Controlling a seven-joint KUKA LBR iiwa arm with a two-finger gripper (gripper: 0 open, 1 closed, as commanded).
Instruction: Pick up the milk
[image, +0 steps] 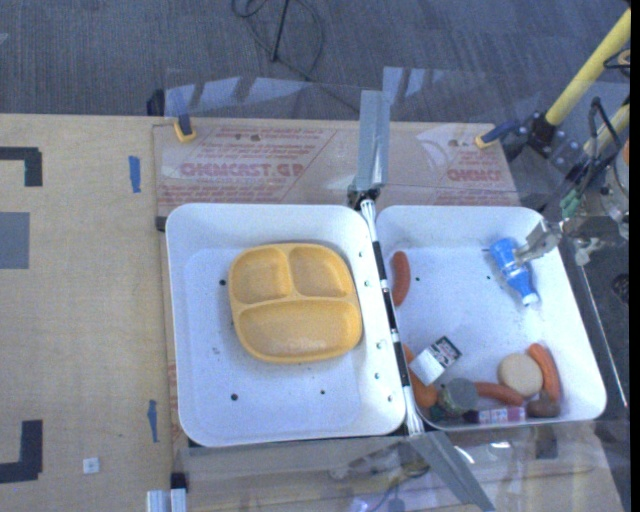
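Lying on its side near the lower left corner of the right bin (585, 330), the milk (434, 361) reads as a small white carton with a dark printed patch on its upper end, tilted so its length runs diagonally. It sits close to the bin's left wall, just beside an orange carrot-like piece (424, 393) and a grey round object (461, 393), with a beige bun-shaped toy (520, 373) a little further right. The claw (545, 238) hangs over the far upper right part of the same bin, well apart from the carton, near a blue bottle (512, 268) that lies beneath it; whether its fingers are parted or closed cannot be made out, since the tip is small and cluttered by cables. A toy carton like this is probably light and fairly stiff, with smooth flat faces that could slip if pinched near a corner. The safest hold would likely be across the two long flat sides at mid-length, fingers square to the carton's axis, so the wrist would need turning to match its diagonal. Crowding from the neighbours below and the wall on the left leaves little room, so a descent from straight above seems wise. The left bin (190, 300) holds a yellow divided plate (295, 300).
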